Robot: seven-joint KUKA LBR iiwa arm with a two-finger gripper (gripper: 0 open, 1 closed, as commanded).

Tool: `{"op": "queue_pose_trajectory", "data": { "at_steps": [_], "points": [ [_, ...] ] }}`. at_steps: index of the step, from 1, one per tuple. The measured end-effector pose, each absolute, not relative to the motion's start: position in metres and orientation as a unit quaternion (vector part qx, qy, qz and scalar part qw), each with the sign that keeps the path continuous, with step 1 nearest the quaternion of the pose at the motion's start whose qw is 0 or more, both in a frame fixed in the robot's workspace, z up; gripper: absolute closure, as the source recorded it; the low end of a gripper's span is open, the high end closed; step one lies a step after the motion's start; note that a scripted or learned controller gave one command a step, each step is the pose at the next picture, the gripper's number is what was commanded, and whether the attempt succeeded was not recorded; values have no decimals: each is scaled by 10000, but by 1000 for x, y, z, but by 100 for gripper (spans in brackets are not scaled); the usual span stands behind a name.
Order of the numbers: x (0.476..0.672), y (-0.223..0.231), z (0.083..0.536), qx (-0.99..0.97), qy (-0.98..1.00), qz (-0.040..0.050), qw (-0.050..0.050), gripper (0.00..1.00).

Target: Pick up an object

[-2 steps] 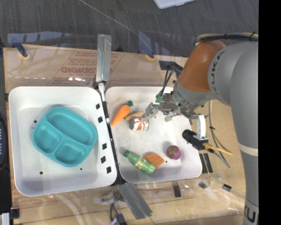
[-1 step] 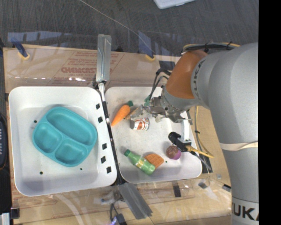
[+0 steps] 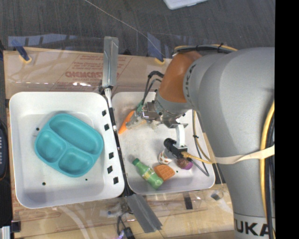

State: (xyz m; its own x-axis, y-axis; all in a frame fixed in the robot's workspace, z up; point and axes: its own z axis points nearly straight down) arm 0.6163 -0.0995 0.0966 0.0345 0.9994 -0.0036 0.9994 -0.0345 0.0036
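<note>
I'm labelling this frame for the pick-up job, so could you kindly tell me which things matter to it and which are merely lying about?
In the job:
- two-finger gripper, low in the right white bin
- orange carrot-shaped toy beside it
- green plastic bottle
- orange waffle-textured piece
- purple rounded toy

Lying about:
- teal divided plastic plate in the left white bin

floor (image 3: pixel 56 16): dark grey, ribbed carpet-like surface beyond the bench
bench (image 3: pixel 70 70): brown cardboard top under clear plastic sheet
white sheet (image 3: pixel 184 3): lying on floor at top edge
light: even, soft glare on plastic
</note>
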Motion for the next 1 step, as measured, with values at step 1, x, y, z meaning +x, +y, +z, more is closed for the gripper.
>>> {"op": "queue_pose_trajectory", "data": {
  "at_steps": [1],
  "points": [
    [654,-100,93,8465,5324,-66,-51,0]
  ]
}}
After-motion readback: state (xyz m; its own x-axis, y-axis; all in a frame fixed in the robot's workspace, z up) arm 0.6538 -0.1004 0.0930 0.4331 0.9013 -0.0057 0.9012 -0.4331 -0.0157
